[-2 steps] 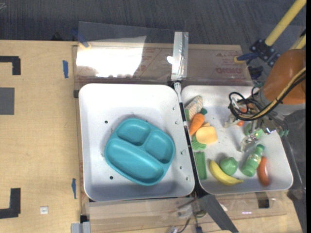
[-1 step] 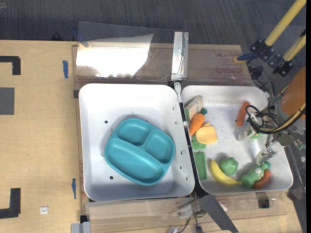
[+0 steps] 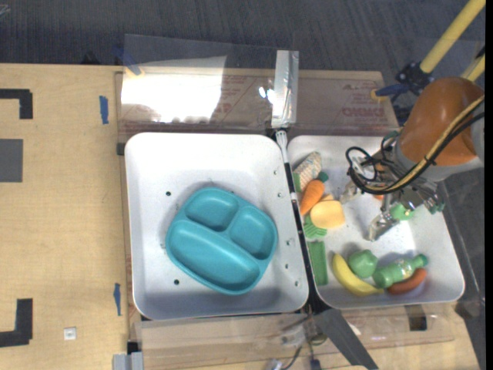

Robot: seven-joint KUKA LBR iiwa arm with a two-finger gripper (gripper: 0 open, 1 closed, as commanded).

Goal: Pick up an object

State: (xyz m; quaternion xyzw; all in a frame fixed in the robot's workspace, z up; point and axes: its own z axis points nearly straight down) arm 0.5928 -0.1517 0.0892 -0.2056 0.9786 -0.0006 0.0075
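Note:
My gripper (image 3: 383,225) hangs low over the middle of the right bin (image 3: 443,241), under the orange wrist band. Toy foods lie in that bin. An orange carrot (image 3: 311,194) and a yellow-orange fruit (image 3: 328,214) sit at the left. A yellow banana (image 3: 350,277), a green round piece (image 3: 362,264), a green bottle (image 3: 400,268) and a red piece (image 3: 408,282) crowd the front. The gripper stands just above and behind the bottle, apart from it. Nothing shows in its grasp.
The left bin (image 3: 146,176) holds a teal divided plate (image 3: 222,239). A pale ridged piece (image 3: 306,165) lies at the right bin's back left, and a green strip (image 3: 317,253) runs along its left wall. Black cables (image 3: 370,168) loop beside the wrist.

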